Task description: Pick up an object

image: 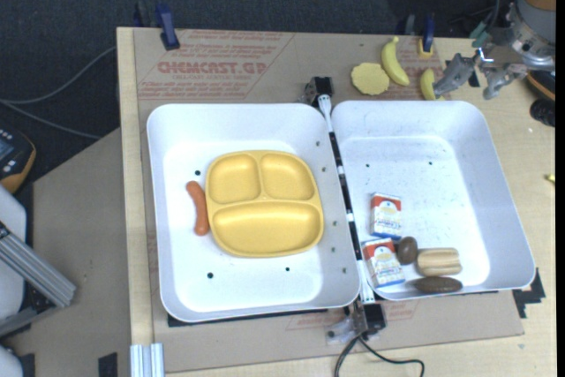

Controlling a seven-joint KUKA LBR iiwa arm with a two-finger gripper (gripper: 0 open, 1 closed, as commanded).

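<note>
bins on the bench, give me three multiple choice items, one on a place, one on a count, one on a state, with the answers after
1. Where does the orange sausage lie?
A. in the left bin, beside the yellow plate
B. in the right bin
C. on the board behind the bins

2. How many small cartons lie in the right bin?
A. one
B. two
C. four

3. How do the gripper fingers stand?
A. shut on a banana
B. shut on a carton
C. apart, with nothing between them

Answers:
1 A, it lies along the left side of the yellow plate in the left bin.
2 B, one carton and a second carton below it.
3 C, the fingers are spread over the bin's far edge.
</note>
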